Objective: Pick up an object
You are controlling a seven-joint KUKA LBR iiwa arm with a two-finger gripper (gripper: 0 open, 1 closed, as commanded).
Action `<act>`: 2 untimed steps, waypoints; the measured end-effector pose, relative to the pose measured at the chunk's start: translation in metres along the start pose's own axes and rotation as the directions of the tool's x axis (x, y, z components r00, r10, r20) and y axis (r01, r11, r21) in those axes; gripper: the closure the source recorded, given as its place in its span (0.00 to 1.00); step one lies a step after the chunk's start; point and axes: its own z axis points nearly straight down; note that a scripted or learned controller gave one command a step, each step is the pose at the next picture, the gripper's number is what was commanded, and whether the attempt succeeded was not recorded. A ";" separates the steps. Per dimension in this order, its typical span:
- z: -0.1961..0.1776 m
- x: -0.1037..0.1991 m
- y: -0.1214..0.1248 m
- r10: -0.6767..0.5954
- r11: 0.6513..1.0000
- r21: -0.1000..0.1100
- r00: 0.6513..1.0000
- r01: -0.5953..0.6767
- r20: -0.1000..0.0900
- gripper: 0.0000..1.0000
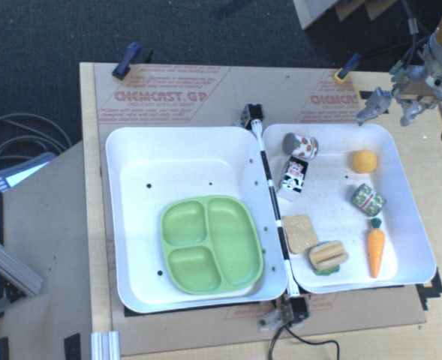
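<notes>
The right bin (408, 201) holds several small objects: a tipped can (301, 145), a cow-patterned carton (294, 176), a yellow-orange ball (365, 161), a green wrapped can (367, 199), a carrot (376, 251), a bread slice (301, 232) and a sandwich (327, 256). My gripper (392, 112) hangs above the bin's far right corner, beyond the ball. Its two grey fingers (371, 109) are spread apart, open, with nothing between them.
The left bin (130, 171) carries a green divided plate (209, 244). A black divider rod (269, 186) runs between the bins. Blue clamps (125, 61) sit on the board's far edge, and cables lie on the floor at left.
</notes>
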 end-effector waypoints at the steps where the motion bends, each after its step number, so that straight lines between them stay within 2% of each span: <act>1: 0.158 -0.028 -0.009 -0.002 1.000 0.004 1.000 0.003 -0.008 0.00; 2: 0.172 -0.001 0.012 -0.001 1.000 -0.003 1.000 0.001 0.000 0.00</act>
